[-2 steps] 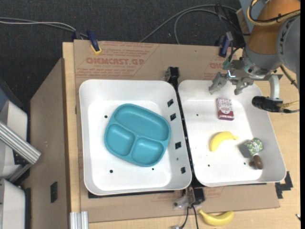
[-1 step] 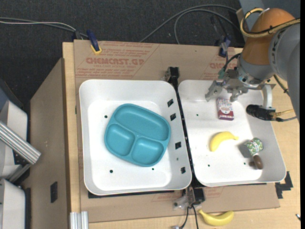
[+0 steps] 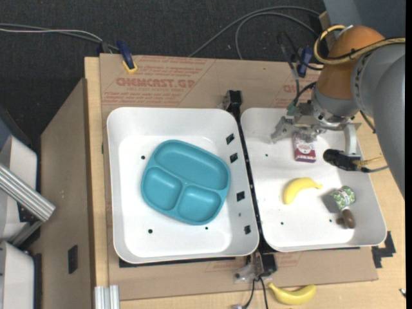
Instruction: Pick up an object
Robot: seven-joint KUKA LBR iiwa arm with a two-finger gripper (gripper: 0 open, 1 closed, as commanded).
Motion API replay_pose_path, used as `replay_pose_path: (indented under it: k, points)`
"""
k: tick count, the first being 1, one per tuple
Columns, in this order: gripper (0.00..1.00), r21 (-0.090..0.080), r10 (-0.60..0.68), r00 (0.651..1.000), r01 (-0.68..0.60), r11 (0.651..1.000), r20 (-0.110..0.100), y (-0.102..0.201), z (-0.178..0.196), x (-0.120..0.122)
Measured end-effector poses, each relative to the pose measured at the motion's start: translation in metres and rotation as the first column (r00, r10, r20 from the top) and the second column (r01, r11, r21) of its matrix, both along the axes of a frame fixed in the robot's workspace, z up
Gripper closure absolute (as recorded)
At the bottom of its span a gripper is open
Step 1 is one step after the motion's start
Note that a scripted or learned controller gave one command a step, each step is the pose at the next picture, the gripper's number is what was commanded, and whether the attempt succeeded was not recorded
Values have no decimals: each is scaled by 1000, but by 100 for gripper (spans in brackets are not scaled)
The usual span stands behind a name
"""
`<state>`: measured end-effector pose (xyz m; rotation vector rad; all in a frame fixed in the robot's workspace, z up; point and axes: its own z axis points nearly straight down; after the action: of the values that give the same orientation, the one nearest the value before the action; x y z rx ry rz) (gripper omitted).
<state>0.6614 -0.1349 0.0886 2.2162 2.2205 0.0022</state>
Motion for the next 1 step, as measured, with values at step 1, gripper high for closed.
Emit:
replay_pose_path:
  k: [1]
  points:
    - [100, -8, 0, 1000, 0, 1000, 14, -3, 17, 3]
